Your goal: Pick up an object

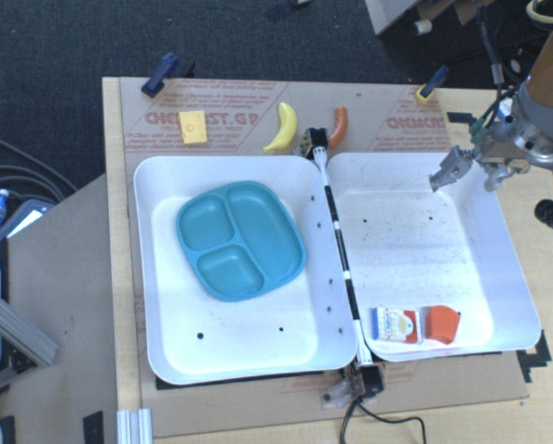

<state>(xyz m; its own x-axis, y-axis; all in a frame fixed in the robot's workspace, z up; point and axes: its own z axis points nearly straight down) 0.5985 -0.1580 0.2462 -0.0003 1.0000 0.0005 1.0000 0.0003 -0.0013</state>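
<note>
Clearly the blue divided plate (pixel 240 240) lies flat in the left bin (pixel 165 331), far left of the fingers and too broad for an easy pinch. Beyond the bins, on the board, a banana (pixel 281 128) and a sausage-like toy (pixel 337 126) rest out of reach, up and left of the fingers. In the right bin (pixel 498 276) the small carton (pixel 415 326) lies on its side against the near wall, well below the fingers. The gripper (pixel 469 172) hovers spread and empty over the far right corner, likely poised before descending.
</note>
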